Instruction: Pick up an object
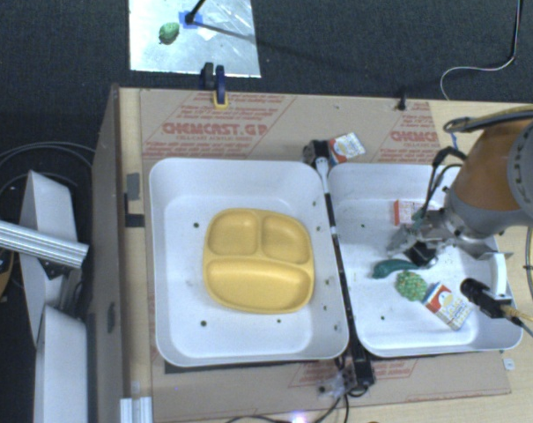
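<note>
My gripper [418,247] hangs low in the right bin [372,324], reaching in from the right under the grey and orange wrist. Just below and left of it lies a teal object [391,268]. A green bumpy object [410,284] rests beside that one. A small red and white carton [447,306] lies to the lower right. A red and white packet [406,211] sits above the gripper near the bin's back. Whether the gripper touches anything is hidden by its own body.
The left bin [173,236] holds a yellow divided plate [257,259]. A black part [479,296] juts over the right bin's lower right. A small carton [345,147] lies on the cardboard behind the bins. Cables hang at the upper right.
</note>
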`<state>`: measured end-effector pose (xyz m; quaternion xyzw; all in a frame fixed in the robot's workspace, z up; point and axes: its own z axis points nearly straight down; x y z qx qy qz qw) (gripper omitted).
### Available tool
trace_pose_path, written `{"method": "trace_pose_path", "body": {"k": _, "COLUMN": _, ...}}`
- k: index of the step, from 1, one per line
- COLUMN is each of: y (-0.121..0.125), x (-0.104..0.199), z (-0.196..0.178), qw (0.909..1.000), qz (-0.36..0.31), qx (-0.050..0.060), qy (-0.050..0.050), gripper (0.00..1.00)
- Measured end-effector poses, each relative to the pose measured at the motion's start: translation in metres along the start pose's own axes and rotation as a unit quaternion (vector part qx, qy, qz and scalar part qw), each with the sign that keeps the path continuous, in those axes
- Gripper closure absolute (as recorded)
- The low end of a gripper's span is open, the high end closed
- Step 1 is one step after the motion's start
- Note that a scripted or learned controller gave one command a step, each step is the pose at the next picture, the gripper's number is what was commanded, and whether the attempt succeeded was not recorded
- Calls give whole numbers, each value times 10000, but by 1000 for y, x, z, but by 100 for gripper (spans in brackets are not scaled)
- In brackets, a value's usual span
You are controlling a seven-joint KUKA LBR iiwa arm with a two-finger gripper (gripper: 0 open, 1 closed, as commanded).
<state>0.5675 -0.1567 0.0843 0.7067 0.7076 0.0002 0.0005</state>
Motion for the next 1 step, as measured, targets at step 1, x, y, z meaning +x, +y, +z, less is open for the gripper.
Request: {"method": "trace_pose_path", "body": {"k": 1, "y": 45, "x": -20, "z": -13, "qw": 10000, "qz": -12, "qx": -12, "qy": -5, "gripper": 0}}
